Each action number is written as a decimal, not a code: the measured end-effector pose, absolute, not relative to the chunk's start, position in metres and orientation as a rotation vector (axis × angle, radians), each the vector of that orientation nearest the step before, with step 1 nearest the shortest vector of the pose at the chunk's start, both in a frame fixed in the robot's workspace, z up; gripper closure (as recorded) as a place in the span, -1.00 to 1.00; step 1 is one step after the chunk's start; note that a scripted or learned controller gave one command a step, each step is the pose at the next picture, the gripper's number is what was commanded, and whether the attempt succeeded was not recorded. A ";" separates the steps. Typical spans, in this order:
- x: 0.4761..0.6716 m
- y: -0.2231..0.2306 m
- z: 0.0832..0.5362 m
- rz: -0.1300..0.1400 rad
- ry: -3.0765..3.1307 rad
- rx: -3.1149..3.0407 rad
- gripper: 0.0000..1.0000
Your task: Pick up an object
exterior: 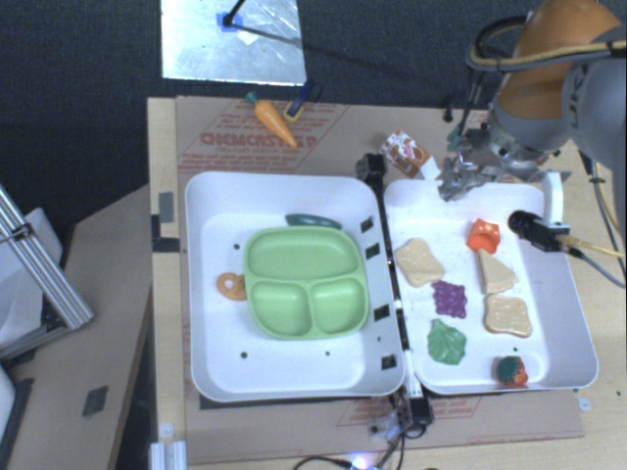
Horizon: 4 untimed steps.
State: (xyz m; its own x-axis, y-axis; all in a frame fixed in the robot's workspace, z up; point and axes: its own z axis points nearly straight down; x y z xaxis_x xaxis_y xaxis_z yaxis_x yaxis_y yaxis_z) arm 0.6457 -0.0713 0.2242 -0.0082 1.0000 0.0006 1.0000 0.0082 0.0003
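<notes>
My gripper hangs over the far edge of the right bin, with nothing visible between its fingers. In that bin lie a tan bread slice, a purple grape bunch, a green leafy piece, an orange-red piece, a pale wedge, a toast slice and a small red and green piece. The orange-red piece is the nearest to the gripper, below and to its right.
The left bin holds a green divided plate, a small orange ring and a dark green item behind the plate. A toy carrot and a wrapped snack lie on the cardboard beyond the bins.
</notes>
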 end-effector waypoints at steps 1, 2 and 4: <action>0.636 -0.016 0.216 -0.001 -2.230 -2.213 1.00; 0.621 0.036 0.231 -0.004 -2.232 -2.210 1.00; 0.595 0.088 0.215 0.002 -2.228 -2.214 1.00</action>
State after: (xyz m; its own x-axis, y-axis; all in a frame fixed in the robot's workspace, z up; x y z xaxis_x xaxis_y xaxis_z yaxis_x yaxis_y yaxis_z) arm 0.5954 0.0882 0.2151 -0.0063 1.0000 0.0001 1.0000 0.0063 -0.0016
